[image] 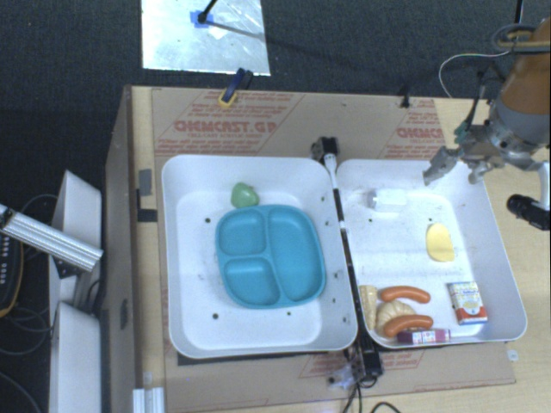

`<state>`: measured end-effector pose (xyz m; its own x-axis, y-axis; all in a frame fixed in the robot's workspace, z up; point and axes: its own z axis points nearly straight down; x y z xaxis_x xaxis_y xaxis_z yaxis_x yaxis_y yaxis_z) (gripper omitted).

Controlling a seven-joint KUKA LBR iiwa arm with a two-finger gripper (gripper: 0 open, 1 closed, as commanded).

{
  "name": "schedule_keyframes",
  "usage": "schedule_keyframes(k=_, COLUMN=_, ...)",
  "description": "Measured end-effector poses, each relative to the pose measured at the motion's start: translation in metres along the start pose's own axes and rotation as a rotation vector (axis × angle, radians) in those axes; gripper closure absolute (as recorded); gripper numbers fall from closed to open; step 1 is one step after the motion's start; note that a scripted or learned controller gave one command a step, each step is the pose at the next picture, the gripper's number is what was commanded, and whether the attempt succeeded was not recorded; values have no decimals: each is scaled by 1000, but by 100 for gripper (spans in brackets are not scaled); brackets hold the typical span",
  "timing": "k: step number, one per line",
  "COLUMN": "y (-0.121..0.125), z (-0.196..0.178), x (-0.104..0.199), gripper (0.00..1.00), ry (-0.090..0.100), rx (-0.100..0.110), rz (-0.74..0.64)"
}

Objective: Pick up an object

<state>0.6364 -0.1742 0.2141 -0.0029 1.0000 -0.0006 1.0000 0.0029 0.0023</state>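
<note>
Camera view: the arm is reaching in from the right, and the gripper (454,167) is hovering over the back right corner of the right bin (504,256). Its two fingers are spread apart with nothing between them, so it's released and empty.

Progress, judged from this: the pick is not done yet. No object is lifted; everything is lying on the bin floors. Still left: choosing a target, descending, closing, lifting.

Candidates in the right bin:
- yellow piece (440,243), rounded, smooth, looking like plastic toy food; nearest the gripper, sitting apart from the rest.
- two hot dogs (405,310), glossy orange-brown, elongated, lying side by side near the front wall.
- small box (466,302), carton-like, flat faces, printed red and yellow.
- white block (388,199), pale, low contrast against the bin; material hard to tell.
- thin dark stick-like item (424,336) lying along the front edge; too small to identify.

Left bin (191,188):
- blue tray (269,256), three compartments, smooth moulded plastic, rounded corners.
- green piece (244,195), small, roundish, just beside the tray's back edge.

Both bins are looking like shallow matte white plastic, sitting on cardboard.
</note>
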Motion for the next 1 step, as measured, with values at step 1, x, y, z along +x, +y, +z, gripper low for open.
schedule_keyframes(k=1, y=-45, z=24, x=-33, gripper=0, ry=-1, rx=2, rz=1)
